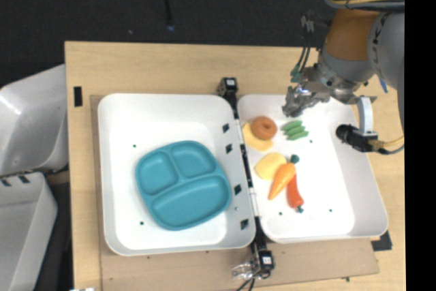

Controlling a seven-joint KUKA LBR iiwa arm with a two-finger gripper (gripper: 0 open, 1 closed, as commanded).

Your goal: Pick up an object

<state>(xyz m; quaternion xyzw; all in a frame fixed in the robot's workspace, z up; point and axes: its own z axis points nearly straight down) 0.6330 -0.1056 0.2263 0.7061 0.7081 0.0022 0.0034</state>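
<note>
The right bin (340, 208) holds several toy foods. A brown doughnut (263, 127) rests on a pale yellow piece (257, 140) near the bin's left wall. A green pea pod (295, 129) lies just right of the doughnut. Lower down are a yellow lump (269, 164), an orange carrot (282, 179) with a green top, and a red pepper (294, 195). My gripper (297, 104) hangs over the bin's back part, just above the pea pod and right of the doughnut. Nothing shows between its fingers.
The left bin (122, 215) holds a blue divided tray (182, 183). A black fitting with a cable (357, 137) sits at the right bin's right side. Small clamps stand along the seam between the bins. A white box lies off the bench at left.
</note>
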